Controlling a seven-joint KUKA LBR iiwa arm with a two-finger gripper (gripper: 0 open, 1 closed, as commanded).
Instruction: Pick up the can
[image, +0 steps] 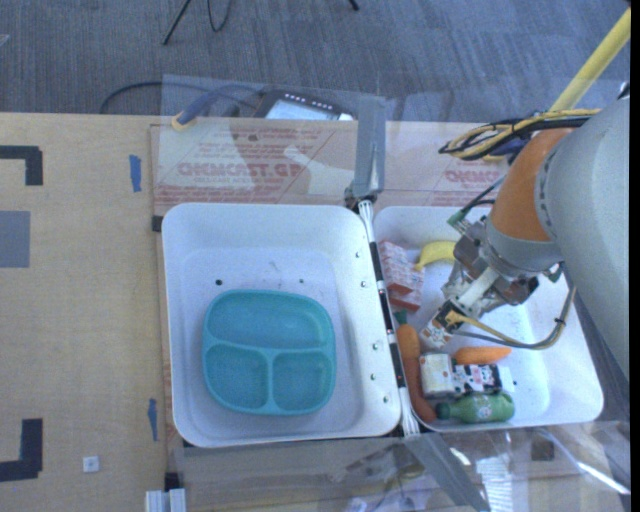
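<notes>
Hovering low in the right bin (575, 395), the gripper (440, 327) sits just above the can (437, 374) — its fingers' state I cannot tell.

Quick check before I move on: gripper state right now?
Gripper: cannot be told. It hangs over the right bin, just above the can; nothing visibly held.

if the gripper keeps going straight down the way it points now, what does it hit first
Probably the can, lying on its side just below and left of the gripper. Depth is hard to judge from this slant, so it might instead land on the orange carrot beside it.
</notes>
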